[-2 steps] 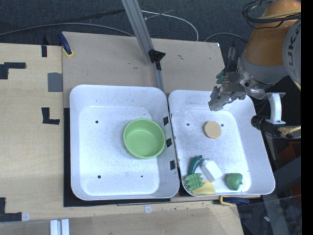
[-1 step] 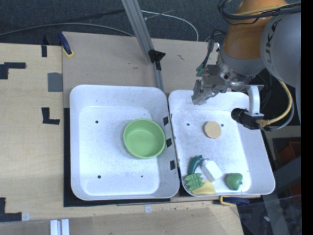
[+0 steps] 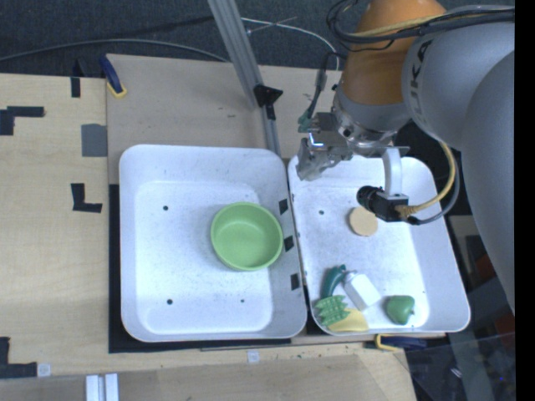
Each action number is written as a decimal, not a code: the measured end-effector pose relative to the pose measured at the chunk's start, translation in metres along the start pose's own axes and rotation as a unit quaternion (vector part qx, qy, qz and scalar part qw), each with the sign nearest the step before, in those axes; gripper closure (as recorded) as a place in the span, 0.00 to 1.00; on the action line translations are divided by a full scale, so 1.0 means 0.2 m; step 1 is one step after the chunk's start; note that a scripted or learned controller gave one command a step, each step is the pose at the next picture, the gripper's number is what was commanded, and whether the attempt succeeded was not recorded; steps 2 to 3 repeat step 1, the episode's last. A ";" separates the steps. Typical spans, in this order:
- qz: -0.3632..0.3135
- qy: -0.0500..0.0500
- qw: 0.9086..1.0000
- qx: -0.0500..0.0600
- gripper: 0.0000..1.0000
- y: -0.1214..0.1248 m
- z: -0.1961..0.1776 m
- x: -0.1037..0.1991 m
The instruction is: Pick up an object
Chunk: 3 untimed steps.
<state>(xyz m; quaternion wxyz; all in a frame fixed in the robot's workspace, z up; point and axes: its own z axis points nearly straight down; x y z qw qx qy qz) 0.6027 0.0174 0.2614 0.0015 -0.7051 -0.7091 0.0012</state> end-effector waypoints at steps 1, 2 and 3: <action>0.000 0.000 1.000 -0.002 1.00 0.12 0.01 0.22; 0.000 0.000 1.000 -0.002 1.00 0.12 0.01 0.22; 0.000 0.000 1.000 -0.002 1.00 0.12 0.01 0.22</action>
